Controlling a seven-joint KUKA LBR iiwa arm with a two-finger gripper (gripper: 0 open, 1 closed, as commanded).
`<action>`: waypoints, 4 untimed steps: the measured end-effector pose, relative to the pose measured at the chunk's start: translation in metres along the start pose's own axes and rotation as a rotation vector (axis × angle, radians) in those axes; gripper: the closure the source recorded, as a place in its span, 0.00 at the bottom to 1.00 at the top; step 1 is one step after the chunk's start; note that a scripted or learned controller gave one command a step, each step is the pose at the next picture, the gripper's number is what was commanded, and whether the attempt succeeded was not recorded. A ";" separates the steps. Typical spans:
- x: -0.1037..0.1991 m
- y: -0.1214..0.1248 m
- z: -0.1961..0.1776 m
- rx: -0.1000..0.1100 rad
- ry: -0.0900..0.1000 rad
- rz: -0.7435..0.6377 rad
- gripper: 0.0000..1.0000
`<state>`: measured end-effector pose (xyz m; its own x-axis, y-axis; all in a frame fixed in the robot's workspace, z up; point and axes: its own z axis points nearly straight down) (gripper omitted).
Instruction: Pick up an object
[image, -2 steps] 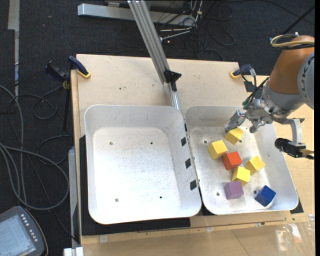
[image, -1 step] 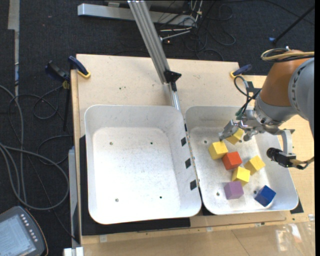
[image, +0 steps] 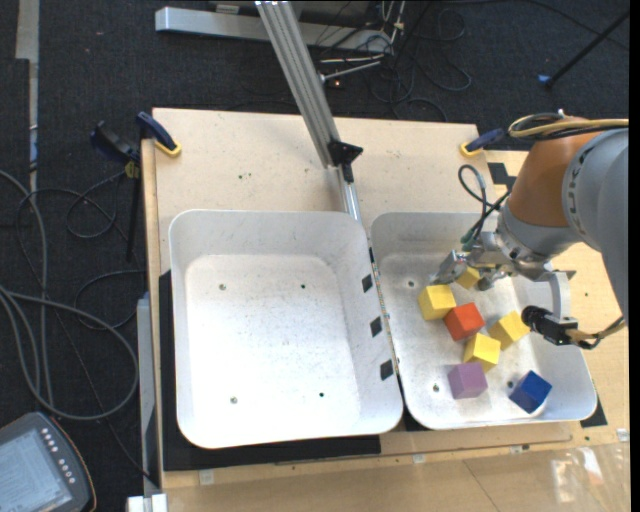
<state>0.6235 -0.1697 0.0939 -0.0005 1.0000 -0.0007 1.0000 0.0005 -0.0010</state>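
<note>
Camera view: tool (image: 468, 272) low among blocks in right bin (image: 412, 240).

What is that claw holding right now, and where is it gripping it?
It cannot be told. The claw is low in the right bin, with a small yellow piece at its tip, but any grip is hidden.
</note>
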 end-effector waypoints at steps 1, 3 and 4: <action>0.000 0.001 -0.012 -0.003 -0.001 0.000 1.00; 0.001 0.000 -0.140 -0.010 -0.002 -0.002 1.00; 0.001 0.002 -0.178 -0.008 -0.002 -0.003 1.00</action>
<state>0.6255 -0.1690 0.2715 -0.0031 1.0000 -0.0024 1.0000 0.0031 0.0067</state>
